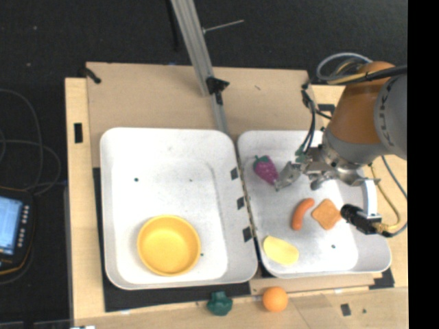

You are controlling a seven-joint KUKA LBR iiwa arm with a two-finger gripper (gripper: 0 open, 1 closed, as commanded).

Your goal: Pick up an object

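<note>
In the right bin [350, 259] lie a purple fruit-like toy with a green top [265, 168], an orange sausage-shaped piece [301, 213], an orange cracker-like square [326, 214] and a pale yellow piece [280, 251]. My gripper [302, 173] hangs over the bin's upper middle, just right of the purple toy and above the sausage piece. One grey finger [289, 175] points toward the purple toy. Nothing shows between the fingers.
The left bin [130, 149] holds a yellow bowl [169, 244]. An orange ball [275, 299] and a small green object [219, 303] rest on the bench in front of the bins. A metal pole [199, 53] slants down behind the bins.
</note>
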